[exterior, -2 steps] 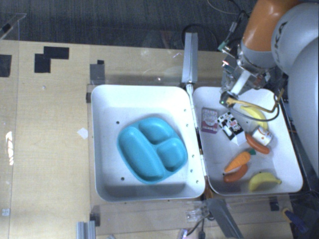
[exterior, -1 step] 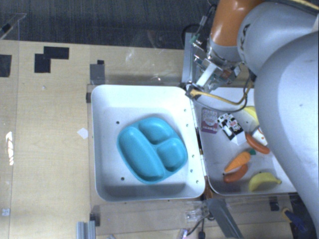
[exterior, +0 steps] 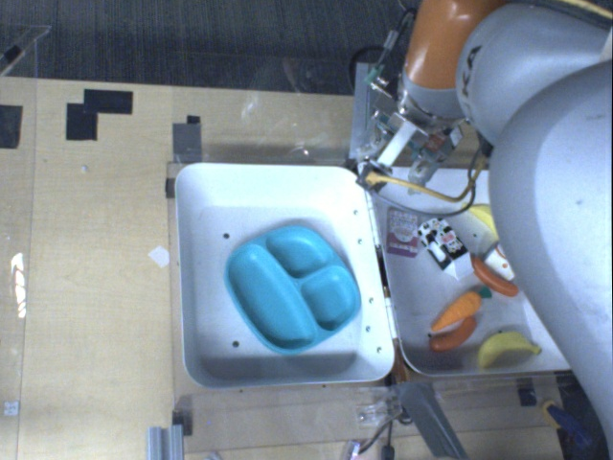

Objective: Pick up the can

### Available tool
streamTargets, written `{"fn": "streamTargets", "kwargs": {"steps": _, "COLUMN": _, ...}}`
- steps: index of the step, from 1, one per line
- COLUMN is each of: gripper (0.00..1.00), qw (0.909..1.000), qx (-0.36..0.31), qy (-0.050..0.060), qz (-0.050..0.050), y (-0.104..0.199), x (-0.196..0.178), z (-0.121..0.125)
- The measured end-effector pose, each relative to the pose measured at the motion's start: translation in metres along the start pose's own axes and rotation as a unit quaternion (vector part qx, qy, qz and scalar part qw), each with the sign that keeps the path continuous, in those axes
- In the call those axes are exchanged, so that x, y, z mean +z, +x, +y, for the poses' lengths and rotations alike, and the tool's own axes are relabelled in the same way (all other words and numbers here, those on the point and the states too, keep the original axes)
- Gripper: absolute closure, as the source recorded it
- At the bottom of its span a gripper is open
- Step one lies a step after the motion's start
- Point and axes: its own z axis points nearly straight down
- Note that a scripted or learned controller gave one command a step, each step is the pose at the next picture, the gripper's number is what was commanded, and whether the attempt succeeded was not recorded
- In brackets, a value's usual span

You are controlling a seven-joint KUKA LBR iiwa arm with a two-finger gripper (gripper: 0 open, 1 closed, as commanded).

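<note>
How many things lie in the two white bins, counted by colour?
Blue: 1, divided plate
Yellow: 2, banana, yellow piece beside the arm
Orange to red: 3, carrot, reddish piece under it, orange piece
Pink and white: 1, labelled item, perhaps the can
Black and white: 1, small item
Total: 8

Glossy blue plastic tray [exterior: 292, 287], smooth white bins [exterior: 206, 257], matt wood bench [exterior: 86, 286].
</note>
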Motion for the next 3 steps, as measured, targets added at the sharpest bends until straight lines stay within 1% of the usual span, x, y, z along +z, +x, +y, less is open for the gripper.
{"fn": "streamTargets", "kwargs": {"steps": 1, "gripper": 0.00, "qw": 0.9890, "qx": 0.148, "qy": 0.001, "qz": -0.001, "y": -0.043, "x": 0.006, "z": 0.019}}
{"fn": "streamTargets", "kwargs": {"steps": 2, "gripper": 0.00, "qw": 0.9443, "qx": 0.329, "qy": 0.000, "qz": 0.001, "y": -0.086, "x": 0.003, "z": 0.065}}
{"fn": "streamTargets", "kwargs": {"steps": 3, "gripper": 0.00, "qw": 0.9442, "qx": 0.329, "qy": 0.000, "qz": 0.001, "y": -0.086, "x": 0.004, "z": 0.065}}
